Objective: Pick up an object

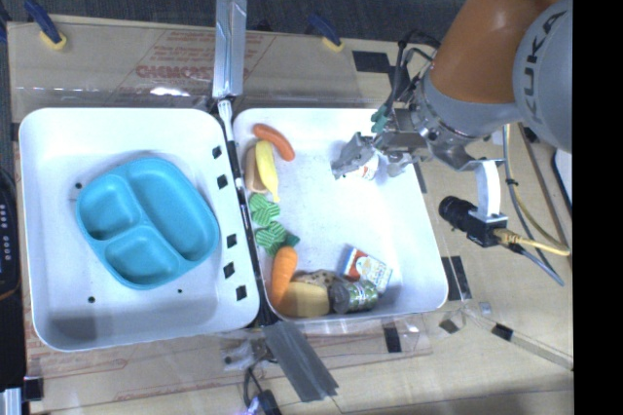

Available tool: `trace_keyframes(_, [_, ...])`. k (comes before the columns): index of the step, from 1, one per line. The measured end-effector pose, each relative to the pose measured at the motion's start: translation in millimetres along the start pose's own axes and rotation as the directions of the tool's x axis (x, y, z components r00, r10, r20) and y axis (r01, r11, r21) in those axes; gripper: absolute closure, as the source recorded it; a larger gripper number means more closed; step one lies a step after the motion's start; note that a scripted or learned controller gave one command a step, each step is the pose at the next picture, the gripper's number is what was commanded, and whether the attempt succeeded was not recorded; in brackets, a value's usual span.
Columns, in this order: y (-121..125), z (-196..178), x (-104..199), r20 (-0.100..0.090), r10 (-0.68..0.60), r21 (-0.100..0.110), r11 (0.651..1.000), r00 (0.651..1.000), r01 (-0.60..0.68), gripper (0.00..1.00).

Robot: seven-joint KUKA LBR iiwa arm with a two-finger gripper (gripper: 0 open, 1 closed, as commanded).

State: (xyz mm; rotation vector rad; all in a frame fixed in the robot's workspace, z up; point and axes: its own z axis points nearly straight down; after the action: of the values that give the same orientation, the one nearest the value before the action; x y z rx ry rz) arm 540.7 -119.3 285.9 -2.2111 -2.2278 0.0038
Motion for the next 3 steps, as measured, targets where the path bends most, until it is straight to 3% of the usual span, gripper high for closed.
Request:
trace_keyframes(1, [-67.7,133.3,-48.6,-0.002,-0.011,0.01,1.0,1.0,0.011,0.0])
trace_keyframes(2, [21.5,169.9,-19.8,-0.001,0.002,0.003,1.0,1.0,-0.002,0.0])
trace_keyframes(3, [-62.5,195.0,-0.2,-0.002,-0.15,-0.001,0.989,0.989,0.15,0.0])
